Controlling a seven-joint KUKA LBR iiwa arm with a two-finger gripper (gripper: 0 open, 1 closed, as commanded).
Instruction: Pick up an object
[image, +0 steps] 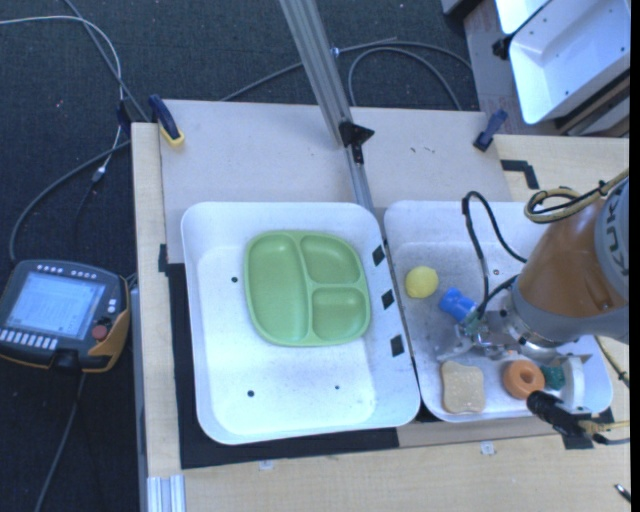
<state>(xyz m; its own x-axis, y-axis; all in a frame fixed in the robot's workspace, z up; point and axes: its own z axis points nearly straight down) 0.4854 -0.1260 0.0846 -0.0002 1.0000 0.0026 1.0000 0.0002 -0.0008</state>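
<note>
The right bin (440, 225) holds a yellow ball (421, 281), a small blue object (457, 303), a tan slice of toast (463, 387) and an orange ring (523, 379). My gripper (470, 338) reaches in from the right and is low in this bin. It sits just below and right of the blue object and just above the toast. The arm's wrist covers the bin's right part. I cannot make out anything held in the gripper.
In the left bin (230, 400) lies a green divided plate (307, 288). A metal pole (325, 70) rises at the back between the bins. Black cables (480, 235) loop over the right bin. A teach pendant (60, 315) lies on the floor at the left.
</note>
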